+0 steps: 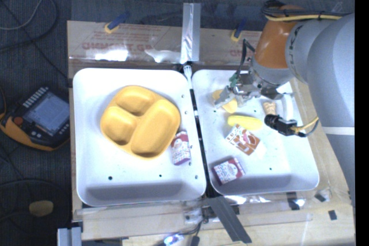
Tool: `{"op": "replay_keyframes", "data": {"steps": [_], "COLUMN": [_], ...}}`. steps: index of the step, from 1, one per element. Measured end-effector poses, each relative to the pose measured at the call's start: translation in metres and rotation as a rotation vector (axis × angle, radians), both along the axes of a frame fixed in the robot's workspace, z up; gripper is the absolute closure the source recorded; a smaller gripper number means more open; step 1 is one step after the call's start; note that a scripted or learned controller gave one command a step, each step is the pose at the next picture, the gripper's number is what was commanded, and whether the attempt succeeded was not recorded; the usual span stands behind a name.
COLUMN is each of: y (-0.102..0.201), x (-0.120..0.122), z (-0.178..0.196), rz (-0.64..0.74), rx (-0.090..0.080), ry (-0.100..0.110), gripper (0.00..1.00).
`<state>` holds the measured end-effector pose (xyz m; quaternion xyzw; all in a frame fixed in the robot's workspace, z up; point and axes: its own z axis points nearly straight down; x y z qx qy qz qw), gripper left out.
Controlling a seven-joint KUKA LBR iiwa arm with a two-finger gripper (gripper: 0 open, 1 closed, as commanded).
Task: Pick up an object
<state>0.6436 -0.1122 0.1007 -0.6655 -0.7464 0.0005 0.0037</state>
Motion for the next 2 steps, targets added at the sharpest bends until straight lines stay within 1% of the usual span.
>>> {"op": "replay_keyframes", "data": {"steps": [1, 2], "y": [0.0739, 0.0699], "x": [0.0249, 0.0247], "z": [0.0830, 0.0828], "rz": [0.060, 0.385], "rx": [-0.005, -0.005], "ry": [-0.006, -0.005], "gripper": [1.00, 1.00]}}
